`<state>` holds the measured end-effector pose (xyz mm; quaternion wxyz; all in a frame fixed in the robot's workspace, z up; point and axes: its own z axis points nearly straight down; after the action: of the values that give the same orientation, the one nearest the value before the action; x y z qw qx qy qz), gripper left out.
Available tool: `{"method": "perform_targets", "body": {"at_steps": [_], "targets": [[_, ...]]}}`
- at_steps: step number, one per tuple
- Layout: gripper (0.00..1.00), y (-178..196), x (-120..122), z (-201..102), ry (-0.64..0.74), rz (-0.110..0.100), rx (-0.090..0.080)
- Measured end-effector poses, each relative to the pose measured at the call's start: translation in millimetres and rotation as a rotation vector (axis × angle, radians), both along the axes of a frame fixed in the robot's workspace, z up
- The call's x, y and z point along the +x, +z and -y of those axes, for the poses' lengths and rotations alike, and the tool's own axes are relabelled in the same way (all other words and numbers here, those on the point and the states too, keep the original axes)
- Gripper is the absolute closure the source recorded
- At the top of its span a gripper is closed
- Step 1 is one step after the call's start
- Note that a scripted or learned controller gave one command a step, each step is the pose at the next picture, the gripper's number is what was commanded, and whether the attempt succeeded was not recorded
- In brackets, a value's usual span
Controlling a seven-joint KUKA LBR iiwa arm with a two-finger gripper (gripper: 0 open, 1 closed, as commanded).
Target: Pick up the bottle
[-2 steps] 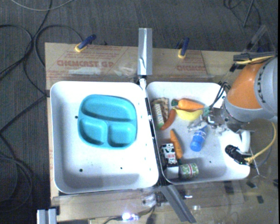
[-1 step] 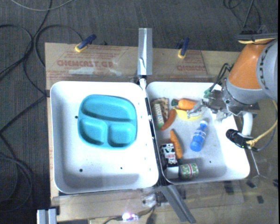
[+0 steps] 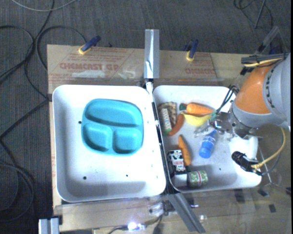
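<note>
Here your pincer [image 3: 219,126] hangs over the right bin [image 3: 244,177], and you cannot tell how it is set from this view. The bottle [image 3: 207,146], blue with a pale cap, lies on the bin floor just below-left of it, long axis slanting up toward the pincer, a carrot [image 3: 185,150] lying near its left.

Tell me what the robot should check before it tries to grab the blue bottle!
1. Blue bottle in sight, lying tilted in the right bin: ok.
2. Pincer close to the bottle's top end: ok.
3. Pincer open wide enough: cannot tell.
4. Bottle between the pincer's tips: cannot tell.
5. Room around the bottle: ok, the carrot to its left lies apart from it.
6. Yellow fruit crowds the pincer: not ok.
</note>
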<state>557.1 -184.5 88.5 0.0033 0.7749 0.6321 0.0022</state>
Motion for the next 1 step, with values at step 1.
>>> {"method": "perform_targets", "body": {"at_steps": [1], "targets": [[1.00, 8.9, 0.9, -0.6, 0.001, 0.000, 0.001]]}}
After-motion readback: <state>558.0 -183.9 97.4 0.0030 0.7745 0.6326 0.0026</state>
